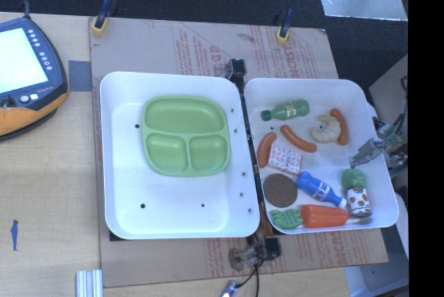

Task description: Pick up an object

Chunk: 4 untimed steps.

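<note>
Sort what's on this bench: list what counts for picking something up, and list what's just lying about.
For the job:
gripper at the right bin's edge
right bin with its toy food: green bottle, blue bottle, carrot, three sausages such as this one, brown disc

Lying about:
left bin
green divided plate
control pad
two clamps, one

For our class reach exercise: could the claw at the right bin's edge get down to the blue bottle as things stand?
Probably yes. The claw sits at the right bin's rim, and the blue bottle lies uncovered, though the brown disc and carrot crowd it.
</note>
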{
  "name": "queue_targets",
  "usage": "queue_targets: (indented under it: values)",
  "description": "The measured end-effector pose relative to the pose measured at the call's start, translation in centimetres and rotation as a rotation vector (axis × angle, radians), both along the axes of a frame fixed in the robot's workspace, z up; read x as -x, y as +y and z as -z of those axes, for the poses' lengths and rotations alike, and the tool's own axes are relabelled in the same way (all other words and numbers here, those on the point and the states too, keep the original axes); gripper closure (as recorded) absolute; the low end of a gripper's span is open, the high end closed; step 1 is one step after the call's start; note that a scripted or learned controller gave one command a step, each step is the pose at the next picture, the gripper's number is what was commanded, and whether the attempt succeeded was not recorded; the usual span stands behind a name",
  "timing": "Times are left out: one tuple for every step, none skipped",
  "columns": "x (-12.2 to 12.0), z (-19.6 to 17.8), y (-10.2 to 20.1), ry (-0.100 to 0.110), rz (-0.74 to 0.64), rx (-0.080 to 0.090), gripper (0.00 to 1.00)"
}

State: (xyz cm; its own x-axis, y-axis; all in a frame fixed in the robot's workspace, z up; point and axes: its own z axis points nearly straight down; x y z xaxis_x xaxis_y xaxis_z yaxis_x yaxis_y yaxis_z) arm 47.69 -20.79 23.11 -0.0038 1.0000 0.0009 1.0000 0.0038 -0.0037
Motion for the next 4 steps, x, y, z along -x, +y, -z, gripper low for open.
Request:
queue_targets:
  values:
    - [-3.0,6.8,-0.3,0.002,-0.003,0.001,0.0]
    - [-2.9,14.1,-0.3,0.002,-0.002,0.0,0.0]
    - [-3.0,13.0,-0.4,0.002,-0.006,0.002,1.0]
    - [-9.7,9.0,0.9,-0.002,0.0,0.0,1.0]
